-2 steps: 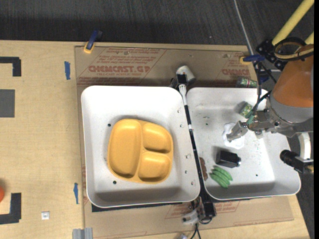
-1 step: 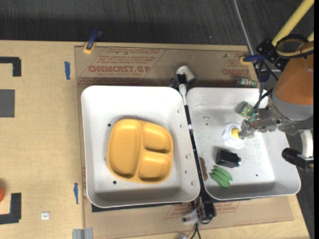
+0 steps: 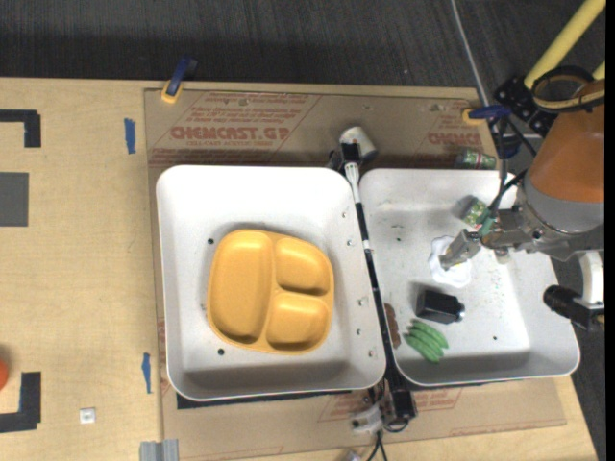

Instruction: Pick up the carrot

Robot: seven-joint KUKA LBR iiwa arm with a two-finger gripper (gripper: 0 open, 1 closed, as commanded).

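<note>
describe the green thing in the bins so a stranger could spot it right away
Look at the right-hand white bin, the one the arm reaches into. Near its front left corner lies a small green ridged item, apparently a toy vegetable. It sits just in front of a black block and is the one green thing lying in either bin; the left bin holds a yellow divided tray.

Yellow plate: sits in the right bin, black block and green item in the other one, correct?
Not quite. The camera view shows the yellow plate in the left bin. The black block and the green item lie in the other one, the right bin, as you said.
</note>
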